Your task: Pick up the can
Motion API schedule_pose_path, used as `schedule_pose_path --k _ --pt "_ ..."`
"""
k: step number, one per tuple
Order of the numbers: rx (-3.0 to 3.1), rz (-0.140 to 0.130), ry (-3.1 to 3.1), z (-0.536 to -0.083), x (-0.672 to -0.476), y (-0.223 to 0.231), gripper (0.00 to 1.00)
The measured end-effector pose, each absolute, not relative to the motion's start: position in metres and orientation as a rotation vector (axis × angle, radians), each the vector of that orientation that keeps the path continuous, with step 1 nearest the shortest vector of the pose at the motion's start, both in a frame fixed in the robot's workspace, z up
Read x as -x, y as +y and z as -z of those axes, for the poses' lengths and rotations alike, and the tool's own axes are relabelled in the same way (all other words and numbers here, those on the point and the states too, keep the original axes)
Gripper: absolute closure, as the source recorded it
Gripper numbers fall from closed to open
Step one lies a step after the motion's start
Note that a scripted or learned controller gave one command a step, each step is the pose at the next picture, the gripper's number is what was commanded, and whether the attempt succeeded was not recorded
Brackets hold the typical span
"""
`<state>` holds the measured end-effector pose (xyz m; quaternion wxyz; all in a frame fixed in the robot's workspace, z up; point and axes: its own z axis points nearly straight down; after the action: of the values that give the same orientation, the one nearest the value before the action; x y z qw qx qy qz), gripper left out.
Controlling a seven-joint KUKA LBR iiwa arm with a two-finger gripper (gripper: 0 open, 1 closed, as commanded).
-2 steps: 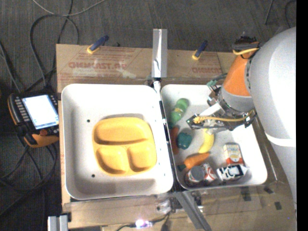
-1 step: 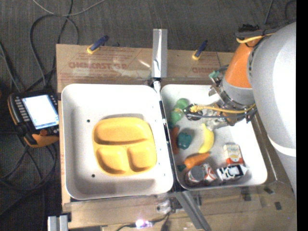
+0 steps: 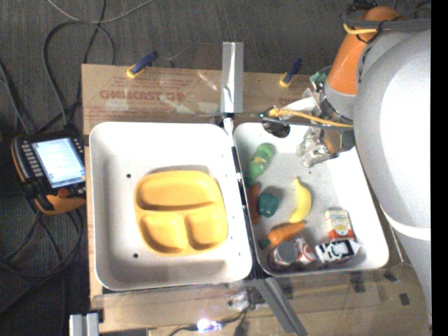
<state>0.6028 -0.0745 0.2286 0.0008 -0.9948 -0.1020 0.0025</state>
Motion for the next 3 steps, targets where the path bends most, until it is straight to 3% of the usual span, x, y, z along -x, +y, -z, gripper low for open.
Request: schedule_pose_path --k 1,2,3 --pt "3.117 -0.007 -0.364 -0.235 -0.638 -0.047 1.0" --pt "3.121 -0.009 -0.337 -0.203 -0.64 0.024 1.0" --pt "3.126 -0.008 -0.314 -0.249 -0.645 -0.027 1.0"
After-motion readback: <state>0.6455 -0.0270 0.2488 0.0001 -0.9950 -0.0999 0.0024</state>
